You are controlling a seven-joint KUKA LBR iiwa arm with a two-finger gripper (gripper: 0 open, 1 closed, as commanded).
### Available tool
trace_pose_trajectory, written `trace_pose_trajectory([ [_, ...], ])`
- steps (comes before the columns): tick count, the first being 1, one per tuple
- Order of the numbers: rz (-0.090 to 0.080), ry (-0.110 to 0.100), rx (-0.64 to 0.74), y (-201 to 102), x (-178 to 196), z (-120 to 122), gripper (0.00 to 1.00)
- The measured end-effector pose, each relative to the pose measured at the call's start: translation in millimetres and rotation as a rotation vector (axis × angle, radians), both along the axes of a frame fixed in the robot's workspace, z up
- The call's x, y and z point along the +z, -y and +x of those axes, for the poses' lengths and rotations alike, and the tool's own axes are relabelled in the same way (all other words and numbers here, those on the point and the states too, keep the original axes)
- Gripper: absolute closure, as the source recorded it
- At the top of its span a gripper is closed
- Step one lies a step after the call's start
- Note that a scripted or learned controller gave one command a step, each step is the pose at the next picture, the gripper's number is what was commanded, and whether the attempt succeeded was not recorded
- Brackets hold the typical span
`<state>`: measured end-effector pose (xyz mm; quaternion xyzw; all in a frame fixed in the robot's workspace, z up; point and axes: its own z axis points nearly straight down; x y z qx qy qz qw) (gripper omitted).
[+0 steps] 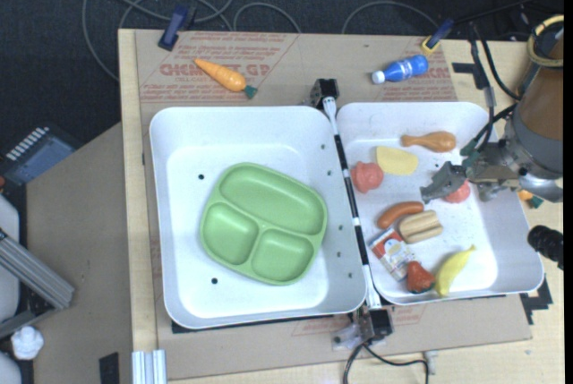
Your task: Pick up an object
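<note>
Camera view. The arm's grey two-finger gripper (445,183) hangs low over the right shallow white bin (510,270), near that bin's right wall. Its dark fingers point toward the bin's centre, and whether they stand wide or narrow cannot be told from this angle. A small red round piece (459,192) lies directly under the fingertips, partly covered by them; nothing can be seen gripped between them.

Contents of the right bin, placed relative to the gripper:
- a brown toy drumstick (429,140) and a pale yellow wedge-shaped piece (397,160), beyond it toward the bin's far wall;
- a pink-red round toy (366,176), toward the divider between the bins;
- an orange-brown toy sausage (399,214) touching a tan bread-like roll (420,227), nearer the camera;
- a red-and-white packet (390,251), a red strawberry-like toy (419,277) and a yellow toy banana (454,270), along the near wall.

The left shallow white bin (179,185) holds a green three-compartment plastic tray (262,223).

On the cardboard bench top beyond the bins lie an orange toy carrot (224,74) and a blue-and-white toy bottle (400,70).
</note>
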<state>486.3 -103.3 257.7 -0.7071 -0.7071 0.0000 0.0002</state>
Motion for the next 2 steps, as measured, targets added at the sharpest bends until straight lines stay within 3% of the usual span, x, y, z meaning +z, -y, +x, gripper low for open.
trace_pose_trajectory([
  [1,-0.001,0.000,-0.001,86.5,-105.3,76.9,0.00],
  [2,0.001,-0.002,-0.001,94.2,-173.7,94.9,0.00],
])
